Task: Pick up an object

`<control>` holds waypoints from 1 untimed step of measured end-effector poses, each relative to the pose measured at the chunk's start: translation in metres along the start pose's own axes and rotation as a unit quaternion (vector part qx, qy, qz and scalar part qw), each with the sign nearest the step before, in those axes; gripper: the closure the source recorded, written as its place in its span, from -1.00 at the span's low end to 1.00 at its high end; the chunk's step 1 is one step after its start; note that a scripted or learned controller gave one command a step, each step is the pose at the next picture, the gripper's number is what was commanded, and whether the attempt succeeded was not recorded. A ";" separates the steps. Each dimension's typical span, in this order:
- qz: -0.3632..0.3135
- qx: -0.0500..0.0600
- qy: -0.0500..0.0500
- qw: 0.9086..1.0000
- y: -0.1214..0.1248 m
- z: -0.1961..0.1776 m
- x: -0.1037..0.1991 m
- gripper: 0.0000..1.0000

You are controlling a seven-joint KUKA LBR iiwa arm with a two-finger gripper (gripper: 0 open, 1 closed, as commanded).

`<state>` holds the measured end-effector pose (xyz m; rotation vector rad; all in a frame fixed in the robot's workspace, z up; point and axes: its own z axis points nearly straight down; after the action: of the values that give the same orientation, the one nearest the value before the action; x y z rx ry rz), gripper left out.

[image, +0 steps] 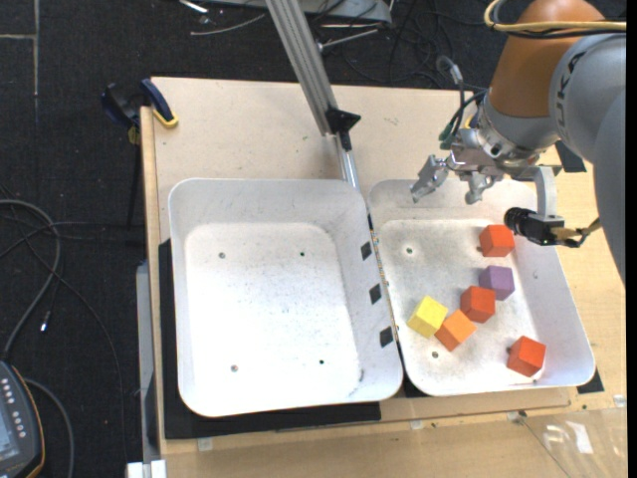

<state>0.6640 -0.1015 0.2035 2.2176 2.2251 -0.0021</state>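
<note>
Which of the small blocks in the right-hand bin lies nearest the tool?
The red-orange block at the bin's far edge, just below the tool; the other blocks lie nearer the camera.

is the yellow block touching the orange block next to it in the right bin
Touching. In the camera view the yellow block and the orange block meet along their near edges, with no white bin floor showing between them.

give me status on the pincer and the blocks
Pincer open, holding nothing, over the right bin's far edge. Six blocks in that bin, nearest the orange-red block. Nothing in the way.
</note>
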 end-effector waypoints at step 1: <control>0.004 0.002 0.001 1.000 -0.065 0.111 -0.034 -1.00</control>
<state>0.5993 -0.1359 0.0924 2.2277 2.2192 -0.0044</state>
